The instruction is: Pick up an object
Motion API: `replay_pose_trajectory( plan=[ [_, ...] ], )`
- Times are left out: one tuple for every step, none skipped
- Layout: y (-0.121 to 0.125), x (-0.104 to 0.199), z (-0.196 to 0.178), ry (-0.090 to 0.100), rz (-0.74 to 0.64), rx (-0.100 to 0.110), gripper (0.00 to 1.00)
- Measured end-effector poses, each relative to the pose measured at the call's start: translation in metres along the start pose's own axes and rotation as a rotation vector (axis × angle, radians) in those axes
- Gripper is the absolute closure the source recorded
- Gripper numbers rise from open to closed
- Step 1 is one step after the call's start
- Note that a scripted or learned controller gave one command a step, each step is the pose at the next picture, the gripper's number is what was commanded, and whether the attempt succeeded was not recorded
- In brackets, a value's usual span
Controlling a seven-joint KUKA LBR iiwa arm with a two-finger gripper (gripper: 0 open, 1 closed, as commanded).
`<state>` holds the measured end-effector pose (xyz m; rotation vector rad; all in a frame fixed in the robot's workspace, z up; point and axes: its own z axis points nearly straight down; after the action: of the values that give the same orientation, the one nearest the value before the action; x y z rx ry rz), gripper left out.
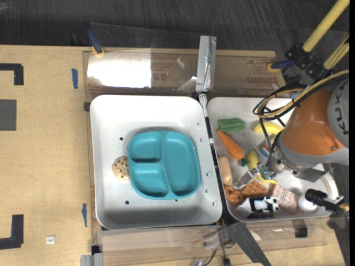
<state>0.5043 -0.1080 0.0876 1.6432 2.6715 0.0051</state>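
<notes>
The grey arm (333, 126) reached in from the right, its orange band (310, 129) bulking above the wrist; the gripper (265, 170) pointed downward, low beneath it; cables looped alongside.

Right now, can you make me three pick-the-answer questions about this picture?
1. Where is the cookie? A) left bin, beside the teal plate B) on the plate C) right bin
2. What colour is the carrot? A) blue B) orange C) white
3. How many sections does the plate have? A) one B) five C) three

Answers: 1 A, it lies at the plate's left edge. 2 B, orange with a green top. 3 C, ridges split it into three.
</notes>
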Motion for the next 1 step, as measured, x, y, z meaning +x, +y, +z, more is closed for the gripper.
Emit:
replay_pose_trajectory(
  plan=[
    [0.0022, -0.0014, -0.0118, -0.006, 0.001, -0.007, 1.00]
  ],
)
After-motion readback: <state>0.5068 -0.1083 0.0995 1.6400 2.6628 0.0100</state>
